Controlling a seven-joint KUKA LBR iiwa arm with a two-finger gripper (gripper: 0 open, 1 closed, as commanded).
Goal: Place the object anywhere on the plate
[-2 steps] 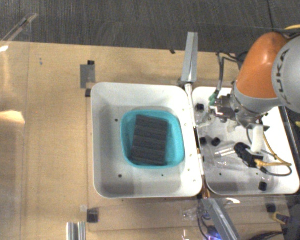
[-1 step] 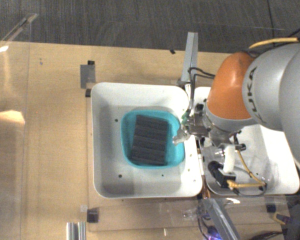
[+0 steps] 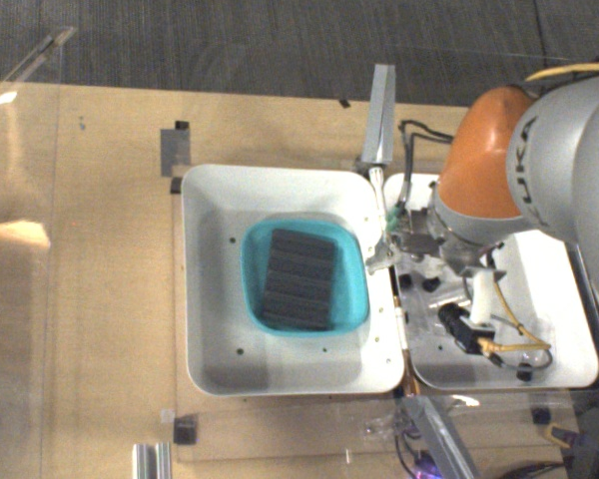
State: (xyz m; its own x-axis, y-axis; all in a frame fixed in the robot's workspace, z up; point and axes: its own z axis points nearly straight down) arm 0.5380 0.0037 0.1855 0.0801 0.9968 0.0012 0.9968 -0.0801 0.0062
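A teal square plate (image 3: pixel 351 285) sits in the middle of the left white bin (image 3: pixel 212 297). A dark grey ribbed block (image 3: pixel 299 278) lies flat on the plate, roughly centred and apart from the gripper. My gripper (image 3: pixel 392 248) hangs below the orange-banded wrist (image 3: pixel 484 168), over the rim between the two bins and just right of the plate. The wrist covers most of it.
The right white bin (image 3: pixel 559 352) lies under the arm, with a few small dark specks on its floor near the divider. A grey metal bar (image 3: pixel 379 113) stands behind the bins. Wooden bench surrounds both bins.
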